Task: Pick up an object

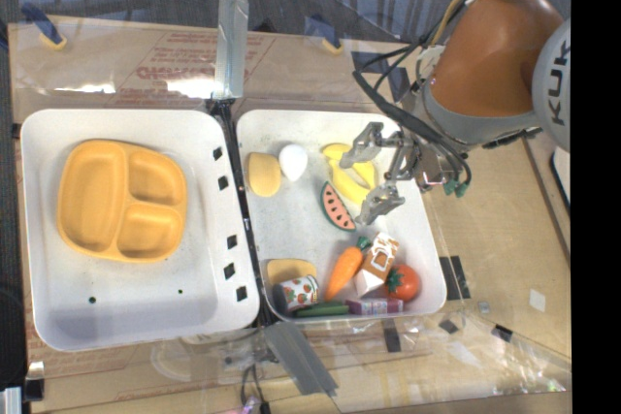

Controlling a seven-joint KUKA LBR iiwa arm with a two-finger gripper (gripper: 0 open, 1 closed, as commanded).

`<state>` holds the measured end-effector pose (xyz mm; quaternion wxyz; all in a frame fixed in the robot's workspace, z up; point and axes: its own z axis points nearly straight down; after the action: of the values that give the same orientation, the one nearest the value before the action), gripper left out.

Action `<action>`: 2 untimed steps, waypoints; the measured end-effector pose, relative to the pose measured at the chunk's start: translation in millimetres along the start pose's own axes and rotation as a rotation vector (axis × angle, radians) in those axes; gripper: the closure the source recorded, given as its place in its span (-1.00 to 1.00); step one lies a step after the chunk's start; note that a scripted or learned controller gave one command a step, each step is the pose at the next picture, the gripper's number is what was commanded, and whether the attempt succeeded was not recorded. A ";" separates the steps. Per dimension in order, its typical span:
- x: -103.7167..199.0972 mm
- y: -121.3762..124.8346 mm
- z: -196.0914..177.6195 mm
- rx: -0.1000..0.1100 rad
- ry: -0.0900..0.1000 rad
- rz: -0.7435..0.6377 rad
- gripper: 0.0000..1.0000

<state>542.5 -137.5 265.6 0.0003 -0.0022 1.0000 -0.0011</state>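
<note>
Two-finger metal gripper (pixel 374 170) spread open, empty, over yellow plastic banana pieces (pixel 351 172) in right white bin (pixel 427 238). Risk: red watermelon slice (pixel 337 206) just beside; finger could nudge it, spoil grasp.

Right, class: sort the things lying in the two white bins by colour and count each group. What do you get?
Yellow or tan: 4 (divided tray, banana pieces, round bun, bread slice)
White: 2 (egg, small carton)
Orange: 1 (carrot)
Red: 3 (watermelon slice, tomato, can)
Green: 1 (long green piece)
Purple: 1 (flat bar)
Total: 12
</note>
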 end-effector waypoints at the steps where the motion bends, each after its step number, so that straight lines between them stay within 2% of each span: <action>1: -94.2 -6.0 154.6 -0.005 0.013 0.096 -1.00; 2: -54.3 -58.8 165.6 -0.001 0.000 0.108 -1.00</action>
<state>597.2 -196.4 100.2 0.0004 0.0519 0.9987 -0.0003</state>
